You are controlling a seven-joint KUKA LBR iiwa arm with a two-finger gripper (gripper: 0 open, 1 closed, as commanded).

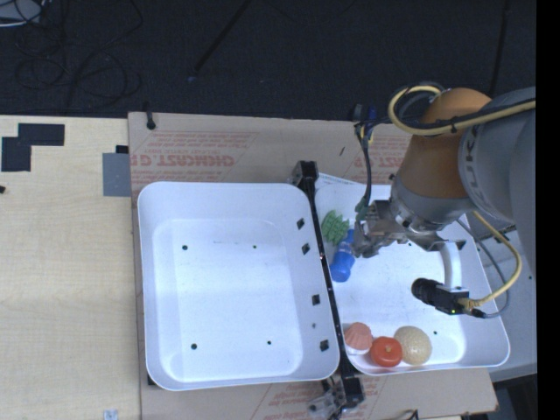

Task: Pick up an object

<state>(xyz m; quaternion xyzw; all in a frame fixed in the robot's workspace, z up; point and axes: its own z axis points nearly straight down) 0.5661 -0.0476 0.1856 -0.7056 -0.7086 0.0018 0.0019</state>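
Overhead view of the bench. The gripper sits low in the right bin, near its left wall, with its tip just beside a blue object and a green object. The green one lies above the blue one along the divider between the bins; the two look close to touching.

Step in hand, as judged: closing in on the blue object for a grasp. To do it well, the tip should be centred over the blue object's body, not over the gap between it and the green one, and should descend straight so the neighbour is not nudged or caught as well. The bin wall stands close on the left, so one side of the grasp has little room. Lift only once the object is seated.

Gripper state: how far it is open cannot be told, because the wrist hides the tip, and nothing can be seen held in it. Whether it touches the blue object is also unclear.

Further out, a pink ball, a red ball and a tan ball lie together at the near edge of the right bin, well apart from the gripper. The left bin lies beyond the divider.
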